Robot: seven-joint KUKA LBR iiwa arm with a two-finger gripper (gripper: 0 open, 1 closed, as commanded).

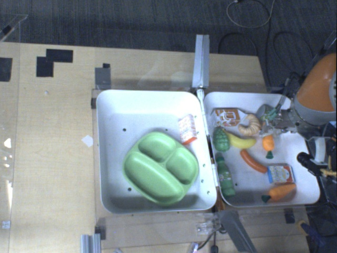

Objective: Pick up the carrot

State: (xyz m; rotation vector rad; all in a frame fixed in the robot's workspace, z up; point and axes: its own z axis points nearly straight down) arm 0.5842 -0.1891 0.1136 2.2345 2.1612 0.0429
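Note:
The carrot [282,192] is orange with a small green top at its left end. It lies flat near the front edge of the right bin [310,194]. My gripper [271,115] hangs over the back of the same bin, well behind the carrot and close to a beige twisted pastry [251,124]. Nothing shows in its grasp. The arm's orange band [318,83] is at the right edge.
The right bin also holds a banana [241,140], a small orange fruit [268,143], a red sausage [254,161], a small carton [279,173], a brown-and-white packet [226,116] and green vegetables [222,140] along its left wall. The left bin [113,115] holds a green divided plate [160,166] and a snack packet [187,129].

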